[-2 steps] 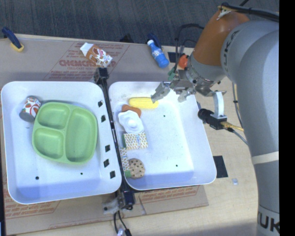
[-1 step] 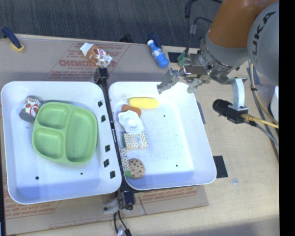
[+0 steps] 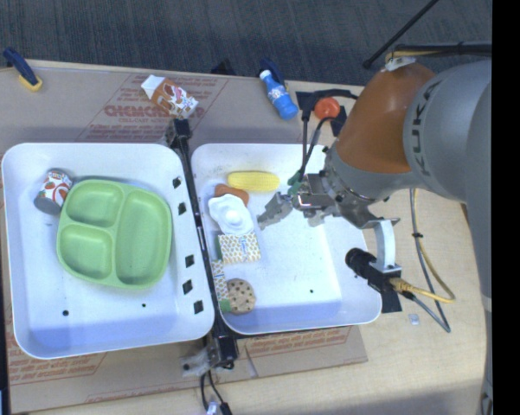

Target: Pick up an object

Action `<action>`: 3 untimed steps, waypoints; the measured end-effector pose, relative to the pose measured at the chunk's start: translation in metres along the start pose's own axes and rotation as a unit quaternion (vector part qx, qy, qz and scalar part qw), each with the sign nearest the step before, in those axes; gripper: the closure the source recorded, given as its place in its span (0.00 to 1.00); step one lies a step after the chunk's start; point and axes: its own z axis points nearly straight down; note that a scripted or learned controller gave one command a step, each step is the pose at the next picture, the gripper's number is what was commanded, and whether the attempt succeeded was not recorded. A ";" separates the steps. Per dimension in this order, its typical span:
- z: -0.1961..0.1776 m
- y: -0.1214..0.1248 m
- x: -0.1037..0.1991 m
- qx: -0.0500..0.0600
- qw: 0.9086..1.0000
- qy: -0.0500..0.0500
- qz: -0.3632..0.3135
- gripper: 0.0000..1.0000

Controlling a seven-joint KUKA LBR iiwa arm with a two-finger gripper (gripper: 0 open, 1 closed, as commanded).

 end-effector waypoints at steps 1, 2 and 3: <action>0.003 -0.053 0.070 -0.001 1.000 0.000 -0.001 0.00; 0.005 0.029 0.038 -0.002 1.000 0.000 0.000 0.00; -0.039 -0.029 0.111 -0.002 1.000 0.001 -0.001 0.00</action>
